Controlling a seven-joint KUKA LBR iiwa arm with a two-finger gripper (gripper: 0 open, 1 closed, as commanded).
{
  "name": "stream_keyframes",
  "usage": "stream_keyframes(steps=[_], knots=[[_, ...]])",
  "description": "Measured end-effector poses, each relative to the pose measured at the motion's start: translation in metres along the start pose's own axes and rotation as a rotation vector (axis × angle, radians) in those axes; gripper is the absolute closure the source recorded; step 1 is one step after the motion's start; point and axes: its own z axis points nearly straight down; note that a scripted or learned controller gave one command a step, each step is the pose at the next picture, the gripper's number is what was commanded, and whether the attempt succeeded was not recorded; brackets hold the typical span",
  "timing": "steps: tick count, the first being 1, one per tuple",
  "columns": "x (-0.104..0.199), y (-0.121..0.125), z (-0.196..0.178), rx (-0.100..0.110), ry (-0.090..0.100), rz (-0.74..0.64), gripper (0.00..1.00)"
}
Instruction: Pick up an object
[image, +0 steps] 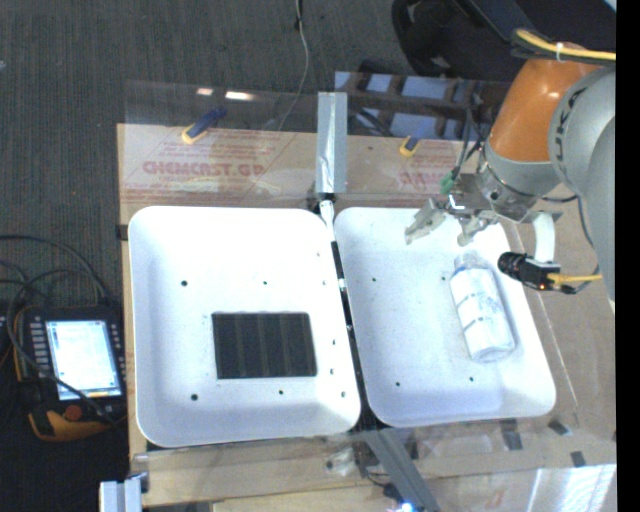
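Over the right bin's far end we see the gripper, its two fingers spread apart with nothing between them. Just below it a clear plastic bottle lies on its side in that bin. A dark ribbed panel lies in the left bin.

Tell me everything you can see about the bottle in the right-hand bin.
The bottle looks like clear plastic with a pale printed label around its middle. It lies on its side on the floor of the right bin, near the bin's right wall, its narrower end pointing toward the far side and its broad base toward the near edge. It seems intact. The gripper hangs above and beyond its narrow end, open, its fingers not touching it. Nothing else rests against it.
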Motion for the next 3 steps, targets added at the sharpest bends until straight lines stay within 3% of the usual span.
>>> stream_keyframes(steps=[1,2,3], knots=[[-0.076,-0.013,0.068,0.000,-0.004,0.003,0.00],[-0.055,0.009,0.105,-0.010,-0.008,-0.052,0.00],[-0.055,0.009,0.105,-0.010,-0.008,-0.052,0.00]])
